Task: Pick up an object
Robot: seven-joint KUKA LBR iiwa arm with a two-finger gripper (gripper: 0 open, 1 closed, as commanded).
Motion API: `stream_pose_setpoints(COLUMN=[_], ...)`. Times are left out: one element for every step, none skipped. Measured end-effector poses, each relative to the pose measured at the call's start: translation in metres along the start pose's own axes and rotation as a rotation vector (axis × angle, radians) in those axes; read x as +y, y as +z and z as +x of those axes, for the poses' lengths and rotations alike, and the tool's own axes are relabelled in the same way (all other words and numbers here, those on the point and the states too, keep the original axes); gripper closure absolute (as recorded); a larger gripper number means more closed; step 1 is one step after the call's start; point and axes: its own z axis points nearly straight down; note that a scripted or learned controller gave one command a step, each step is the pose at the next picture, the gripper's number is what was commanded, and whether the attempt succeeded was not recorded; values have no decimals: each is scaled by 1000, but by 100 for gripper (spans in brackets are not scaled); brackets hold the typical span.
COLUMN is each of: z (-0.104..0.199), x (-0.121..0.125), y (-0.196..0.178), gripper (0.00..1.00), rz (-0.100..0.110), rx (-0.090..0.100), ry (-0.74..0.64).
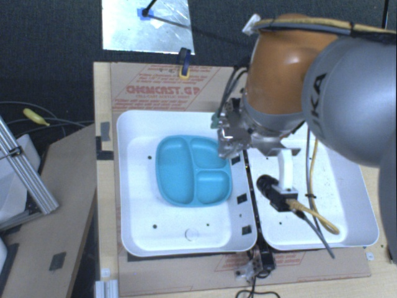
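A light blue plate (189, 169) with three compartments lies flat in the middle of the left white bin (139, 228). My gripper (227, 144) hangs at the plate's upper right rim, close to the wall between the two bins. Its tip is a small dark metal cluster, seen from above under the orange wrist band (279, 73). From this angle I cannot tell whether it touches the plate. Nothing visibly rests in it.
The grey arm covers the upper part of the right bin (353, 222). Both bins sit on a cardboard sheet (161, 89). A shiny foil sheet (146, 17) lies behind it, and an aluminium frame (25, 179) stands at the left.
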Motion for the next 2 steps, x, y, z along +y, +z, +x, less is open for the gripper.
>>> stream_pose_setpoints(z=[-30,-27], x=[-5,-34], y=[-75,-115], gripper=[100,100], rz=[1,5], rx=[0,1], ry=[4,-2])
